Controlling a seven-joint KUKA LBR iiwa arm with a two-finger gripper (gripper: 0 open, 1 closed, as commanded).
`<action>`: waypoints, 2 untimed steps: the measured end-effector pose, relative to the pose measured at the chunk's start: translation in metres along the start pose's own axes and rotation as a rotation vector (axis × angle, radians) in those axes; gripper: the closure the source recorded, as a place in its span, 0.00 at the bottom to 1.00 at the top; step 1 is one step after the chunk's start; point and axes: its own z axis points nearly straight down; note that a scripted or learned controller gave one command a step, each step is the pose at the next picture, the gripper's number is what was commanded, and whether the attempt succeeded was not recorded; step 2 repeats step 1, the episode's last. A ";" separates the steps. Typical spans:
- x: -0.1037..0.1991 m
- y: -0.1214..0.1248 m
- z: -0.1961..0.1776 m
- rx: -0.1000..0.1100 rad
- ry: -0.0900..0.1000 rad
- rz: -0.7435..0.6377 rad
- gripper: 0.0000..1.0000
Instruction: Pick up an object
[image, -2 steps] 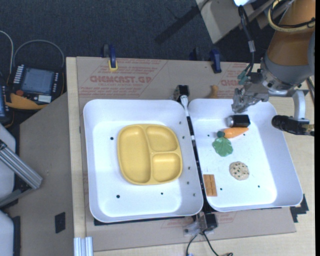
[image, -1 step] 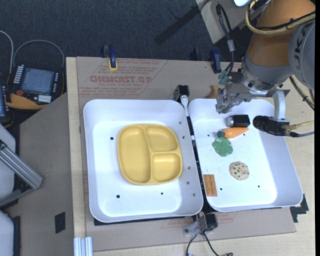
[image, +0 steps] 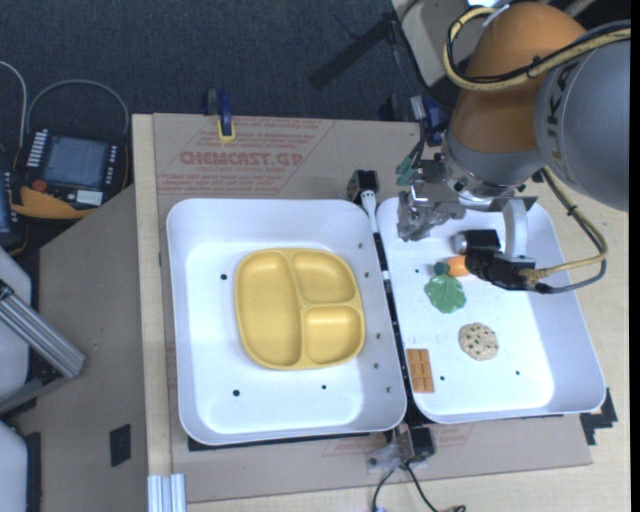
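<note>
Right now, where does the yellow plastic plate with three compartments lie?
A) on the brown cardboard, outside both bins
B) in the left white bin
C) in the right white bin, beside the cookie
B: the yellow plastic plate with three compartments lies flat near the middle of the left white bin, while the round cookie is in the right white bin.

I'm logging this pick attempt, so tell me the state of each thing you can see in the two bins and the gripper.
Yellow plastic divided plate: flat in the left white bin, nothing in its compartments.
Green leafy toy vegetable: lying in the right white bin, untouched.
Small orange piece: beside the green toy, partly hidden.
Round chocolate-chip cookie: flat, apart from the others.
Orange rectangular card: flat near the bin's left wall.
Gripper: above the right bin's far end, holding nothing visible.
</note>
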 end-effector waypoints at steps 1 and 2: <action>0.052 -0.001 0.022 0.001 -0.001 0.000 1.00; 0.052 -0.001 0.022 0.001 -0.001 0.000 1.00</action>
